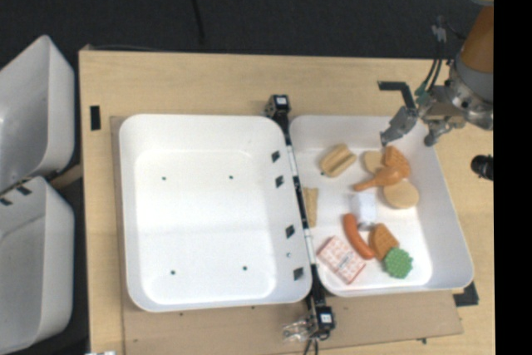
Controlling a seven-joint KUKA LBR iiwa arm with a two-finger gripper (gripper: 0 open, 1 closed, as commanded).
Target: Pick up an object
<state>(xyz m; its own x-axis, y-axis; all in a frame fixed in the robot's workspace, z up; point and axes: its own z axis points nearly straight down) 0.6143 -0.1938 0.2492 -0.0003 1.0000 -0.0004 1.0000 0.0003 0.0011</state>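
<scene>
- We look down on a wooden desk [100,179] carrying two shallow white bins; our landmark is the right bin [445,212].
- The left bin [199,212] sits against the right bin's left wall.
- The pincer [409,129] hangs over the right bin's far edge, its two dark fingers spread wide with nothing between them.
- Just below it, inside the right bin's far half, lies an orange chicken-leg-like toy [389,169], the nearest candidate to pick.
- Beside that lie a bread roll [337,160] toward the bin's left and a pale round piece [401,195] nearer the bin's middle.
- In the right bin's near half sit a carrot-like stick [357,236], a pink patterned block [342,259] and a green knobbly piece [398,263].
- We judge a good grasp needs the pincer centred over one toy, fingers straddling its narrow width, clear of the neighbours and the bin wall, before descending.
</scene>
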